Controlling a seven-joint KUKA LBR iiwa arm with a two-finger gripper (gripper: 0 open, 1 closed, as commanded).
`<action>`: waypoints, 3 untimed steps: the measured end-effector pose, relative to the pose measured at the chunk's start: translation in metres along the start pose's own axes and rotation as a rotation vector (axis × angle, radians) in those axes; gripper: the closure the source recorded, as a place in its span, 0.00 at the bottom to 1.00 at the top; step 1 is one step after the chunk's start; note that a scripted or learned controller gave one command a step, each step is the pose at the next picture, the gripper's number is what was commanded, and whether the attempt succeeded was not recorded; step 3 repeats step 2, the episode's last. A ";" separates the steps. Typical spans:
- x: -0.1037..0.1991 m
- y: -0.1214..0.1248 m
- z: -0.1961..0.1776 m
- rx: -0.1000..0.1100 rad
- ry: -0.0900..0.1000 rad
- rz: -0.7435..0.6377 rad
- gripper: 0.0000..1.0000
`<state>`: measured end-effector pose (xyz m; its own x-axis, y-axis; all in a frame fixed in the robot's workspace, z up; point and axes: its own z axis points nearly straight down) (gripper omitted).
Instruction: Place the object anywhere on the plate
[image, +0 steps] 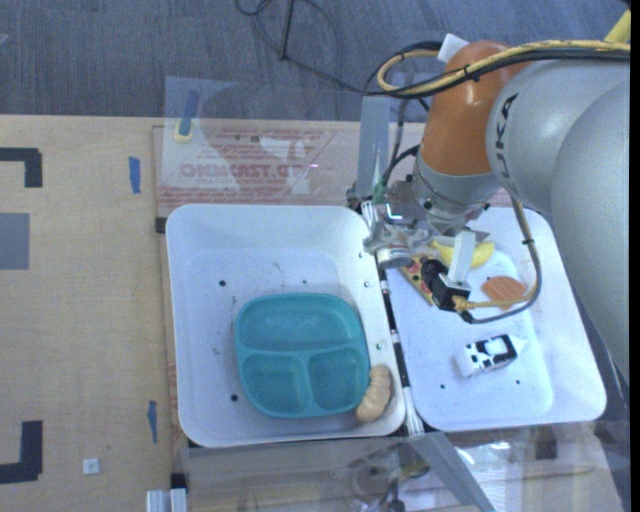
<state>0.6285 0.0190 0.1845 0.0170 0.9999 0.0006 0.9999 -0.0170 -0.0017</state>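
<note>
Bench (80, 330) with two white bins. Left bin (200, 250): a teal three-compartment plate (298, 352), with a tan, bread-like piece (375, 393) touching its near right edge. Right bin (560, 390): a black-and-white toy (489, 354), an orange object (503, 289) and a yellow object (482, 254). The jaws (425, 262) hang over the right bin's far left corner; whether they are spread or pinching cannot be told.

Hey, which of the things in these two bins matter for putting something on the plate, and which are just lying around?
Part of the job:
- teal plate, left bin
- hand, over the right bin's upper left
- tan piece, against the plate's right corner; which object is meant is unclear

Lying about, right bin:
- black-and-white toy
- orange piece
- yellow piece
</note>
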 end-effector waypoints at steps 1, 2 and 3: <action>0.067 -0.083 0.001 0.000 0.000 -0.002 1.00; 0.067 -0.083 0.001 0.000 0.000 -0.001 0.00; 0.067 -0.083 0.001 0.000 0.000 -0.001 0.00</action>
